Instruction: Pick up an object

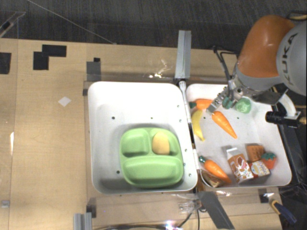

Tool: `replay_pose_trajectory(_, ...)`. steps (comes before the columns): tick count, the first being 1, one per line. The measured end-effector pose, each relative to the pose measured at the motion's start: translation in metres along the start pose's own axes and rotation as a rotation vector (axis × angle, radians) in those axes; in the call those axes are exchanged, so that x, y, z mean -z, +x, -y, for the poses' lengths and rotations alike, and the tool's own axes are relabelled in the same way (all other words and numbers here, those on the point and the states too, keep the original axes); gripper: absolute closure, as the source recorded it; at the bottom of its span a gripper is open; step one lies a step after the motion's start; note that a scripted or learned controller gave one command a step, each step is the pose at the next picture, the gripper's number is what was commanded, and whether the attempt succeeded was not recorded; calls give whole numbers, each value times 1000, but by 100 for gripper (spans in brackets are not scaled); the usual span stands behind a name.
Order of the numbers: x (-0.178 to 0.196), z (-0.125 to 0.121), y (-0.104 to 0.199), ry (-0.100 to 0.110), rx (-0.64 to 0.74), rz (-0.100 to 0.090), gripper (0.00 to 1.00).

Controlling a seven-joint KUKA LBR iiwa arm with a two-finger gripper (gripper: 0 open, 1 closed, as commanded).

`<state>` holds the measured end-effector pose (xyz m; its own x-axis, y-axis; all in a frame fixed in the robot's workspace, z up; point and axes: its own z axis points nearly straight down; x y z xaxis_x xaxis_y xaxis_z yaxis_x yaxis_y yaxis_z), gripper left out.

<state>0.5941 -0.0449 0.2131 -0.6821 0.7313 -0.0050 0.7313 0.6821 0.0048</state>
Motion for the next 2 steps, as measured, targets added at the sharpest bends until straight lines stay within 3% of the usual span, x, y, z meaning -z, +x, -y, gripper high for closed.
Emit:
replay_pose_trajectory(1, -28, 7, -30, 0, -107, 0, 100)
replay_pose_trajectory(2, -28, 14, -16, 2, -196, -2, 100)
